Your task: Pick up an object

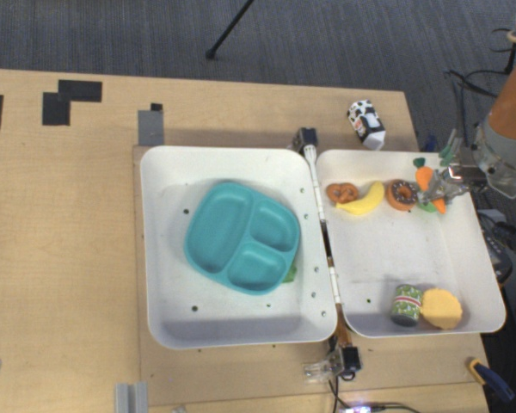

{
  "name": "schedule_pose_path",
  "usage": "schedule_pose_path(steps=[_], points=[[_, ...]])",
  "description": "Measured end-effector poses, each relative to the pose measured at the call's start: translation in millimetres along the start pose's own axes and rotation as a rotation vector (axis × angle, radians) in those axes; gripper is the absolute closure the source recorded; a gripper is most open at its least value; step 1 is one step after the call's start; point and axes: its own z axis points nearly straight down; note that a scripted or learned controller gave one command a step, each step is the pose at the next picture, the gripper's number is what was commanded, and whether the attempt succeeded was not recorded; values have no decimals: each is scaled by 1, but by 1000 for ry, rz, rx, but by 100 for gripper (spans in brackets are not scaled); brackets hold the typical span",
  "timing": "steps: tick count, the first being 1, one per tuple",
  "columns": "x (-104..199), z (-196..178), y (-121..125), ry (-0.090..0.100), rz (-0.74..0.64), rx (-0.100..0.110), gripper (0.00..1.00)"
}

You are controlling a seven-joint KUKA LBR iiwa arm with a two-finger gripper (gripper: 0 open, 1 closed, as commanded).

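The right bin [413, 256] holds a brown pretzel [340, 192], a yellow banana [366, 200] and a chocolate doughnut [402, 194] along its far side. An orange carrot with a green top [424, 177] lies at the far right corner. My gripper [440, 188] hangs low over that corner, right against the carrot, with the grey arm [509, 127] reaching in from the right. A green striped can [406, 305] and a yellow lemon [442, 309] sit together at the near right side of the bin.
A teal divided plate [243, 237] lies tilted in the left bin [168, 317]. A small black-and-white cow-patterned carton [365, 123] stands on the bench beyond the right bin. Cables run beside the bin's right edge.
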Motion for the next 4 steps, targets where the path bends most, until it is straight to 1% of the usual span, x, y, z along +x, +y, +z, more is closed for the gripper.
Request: schedule_pose_path(steps=[1, 2, 3, 4], points=[[-20, 114, 41, -1, 18, -2, 0], [8, 131, 19, 4, 786, -5, 0], [8, 120, 20, 4, 778, -5, 100], [71, 2, 23, 2, 972, -2, 100]])
